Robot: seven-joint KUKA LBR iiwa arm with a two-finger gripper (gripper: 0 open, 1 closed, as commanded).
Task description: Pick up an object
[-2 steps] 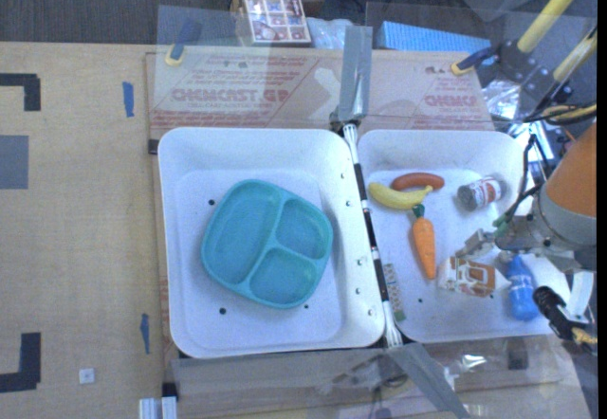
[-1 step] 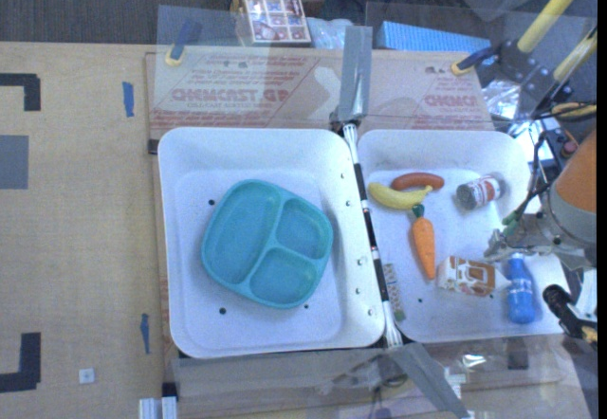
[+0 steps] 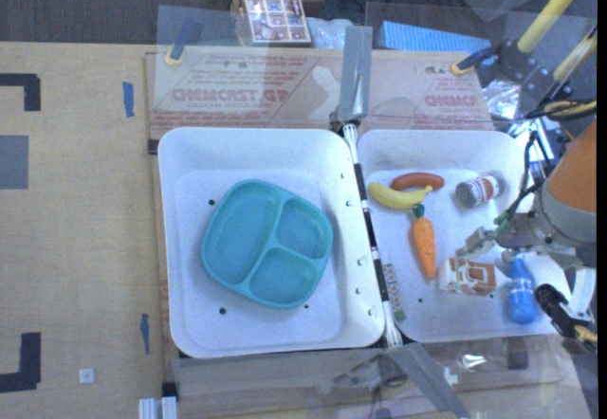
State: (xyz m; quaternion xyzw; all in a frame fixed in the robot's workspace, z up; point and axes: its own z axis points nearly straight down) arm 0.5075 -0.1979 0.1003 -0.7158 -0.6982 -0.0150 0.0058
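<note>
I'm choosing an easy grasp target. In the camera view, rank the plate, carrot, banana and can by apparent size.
1. Plate, far the largest.
2. Carrot and banana: similar length, too close to rank.
3. Can, smallest.

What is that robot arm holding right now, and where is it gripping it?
Nothing that can be seen. The end effector hangs over the right bin, just above the small carton, with nothing visibly in it.

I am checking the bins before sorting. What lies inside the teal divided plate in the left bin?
The teal divided plate lies flat in the left bin; its three compartments show only bare teal surface. What is under the plate cannot be seen, because the plate covers that part of the bin floor.
</note>
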